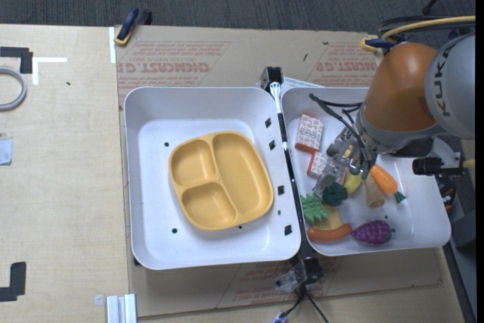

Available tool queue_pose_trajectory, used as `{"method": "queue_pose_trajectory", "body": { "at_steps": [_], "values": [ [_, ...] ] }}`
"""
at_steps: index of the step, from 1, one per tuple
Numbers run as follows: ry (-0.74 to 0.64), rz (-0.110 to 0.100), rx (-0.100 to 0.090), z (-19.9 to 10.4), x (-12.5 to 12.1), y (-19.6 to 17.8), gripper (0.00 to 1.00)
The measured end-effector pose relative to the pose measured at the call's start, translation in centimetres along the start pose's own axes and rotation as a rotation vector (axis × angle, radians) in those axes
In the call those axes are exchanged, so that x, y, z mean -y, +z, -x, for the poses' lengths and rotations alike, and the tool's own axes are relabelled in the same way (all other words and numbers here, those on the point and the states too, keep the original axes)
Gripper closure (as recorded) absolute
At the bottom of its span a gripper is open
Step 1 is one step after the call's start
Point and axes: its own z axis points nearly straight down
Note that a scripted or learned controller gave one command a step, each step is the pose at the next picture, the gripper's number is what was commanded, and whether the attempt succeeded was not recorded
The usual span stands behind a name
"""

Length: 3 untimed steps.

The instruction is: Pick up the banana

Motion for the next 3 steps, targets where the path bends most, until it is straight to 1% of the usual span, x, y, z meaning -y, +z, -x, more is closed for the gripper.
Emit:
{"method": "queue_pose_trajectory", "body": {
  "at_steps": [1,2,3],
  "values": [
    [0.004,0.002,0.004,0.1,0.0,-1.1,1.0],
    [-0.063,0.001,0.003,4.7,-2.7,0.0,1.0],
    [-0.406,0.0,0.001,4.4,-1.1,0.0,1.0]
  ]
}}
